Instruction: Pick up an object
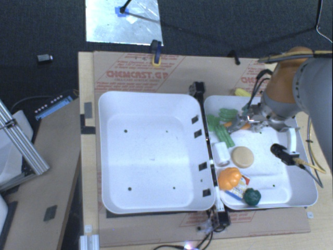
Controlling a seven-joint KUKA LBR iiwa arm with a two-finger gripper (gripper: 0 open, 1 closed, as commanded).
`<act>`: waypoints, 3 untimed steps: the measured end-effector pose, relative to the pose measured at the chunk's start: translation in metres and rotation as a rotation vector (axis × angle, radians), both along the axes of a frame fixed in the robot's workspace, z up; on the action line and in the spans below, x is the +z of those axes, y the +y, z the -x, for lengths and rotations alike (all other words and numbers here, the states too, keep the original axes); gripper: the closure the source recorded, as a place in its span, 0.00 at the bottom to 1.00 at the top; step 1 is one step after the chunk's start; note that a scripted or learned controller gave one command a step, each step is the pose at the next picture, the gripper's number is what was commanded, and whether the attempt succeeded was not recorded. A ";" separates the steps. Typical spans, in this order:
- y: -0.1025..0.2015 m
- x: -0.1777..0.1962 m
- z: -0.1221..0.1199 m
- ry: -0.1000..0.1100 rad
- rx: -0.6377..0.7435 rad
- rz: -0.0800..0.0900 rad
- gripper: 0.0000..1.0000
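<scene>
Where hand meets green stalks | long axis upper-left to lower-right | grip: cannot tell

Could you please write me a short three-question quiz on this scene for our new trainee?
1. True or false: the objects lie in the right bin.
2. Which lies nearest the camera-side rim: A) orange fruit, B) dark green piece, C) tan disc?
3. Fill in: the claw is over the light ____ vegetables.

Key: 1 true; 2 B; 3 green.
</scene>
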State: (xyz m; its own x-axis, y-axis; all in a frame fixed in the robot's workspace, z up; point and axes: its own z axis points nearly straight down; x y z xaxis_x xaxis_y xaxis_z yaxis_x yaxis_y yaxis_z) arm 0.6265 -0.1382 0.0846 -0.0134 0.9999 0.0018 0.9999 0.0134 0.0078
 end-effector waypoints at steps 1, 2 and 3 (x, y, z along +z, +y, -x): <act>-0.006 0.012 0.003 0.001 -0.007 0.003 1.00; 0.034 -0.002 -0.025 0.015 -0.006 0.001 1.00; 0.040 0.001 -0.034 0.042 -0.015 0.013 1.00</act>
State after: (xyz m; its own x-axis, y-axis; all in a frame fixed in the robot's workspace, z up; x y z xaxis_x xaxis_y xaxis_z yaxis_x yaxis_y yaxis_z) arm 0.6607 -0.0986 0.0857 0.0018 0.9999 -0.0107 0.9994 -0.0022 -0.0344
